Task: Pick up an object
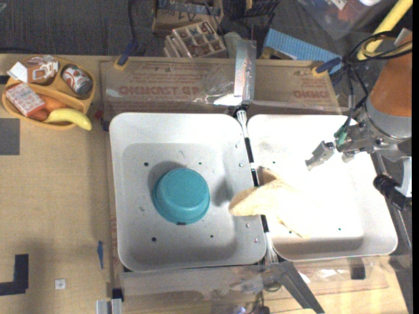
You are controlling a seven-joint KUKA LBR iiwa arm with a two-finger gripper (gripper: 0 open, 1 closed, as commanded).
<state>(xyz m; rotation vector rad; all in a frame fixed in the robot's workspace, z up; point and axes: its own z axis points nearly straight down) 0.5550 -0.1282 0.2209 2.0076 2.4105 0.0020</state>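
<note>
Tan cloth (262, 198) straddles the bins' divider; the gripper (322, 154), fingers spread and empty, should descend squarely onto it.

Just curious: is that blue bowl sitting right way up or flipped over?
Flipped over. The blue bowl shows its flat base on top, with no hollow inside visible, in the left bin.

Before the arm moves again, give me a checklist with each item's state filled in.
1. Claw over right bin: ok.
2. Claw free of any object: ok, nothing between its fingers.
3. Teal bowl sitting within left bin: ok.
4. Tan object fully inside one bin: not ok, it straddles the divider.
5. Claw lined up over a target: not ok, it is apart from both objects.
6. Claw height above bin floor: cannot tell.
</note>
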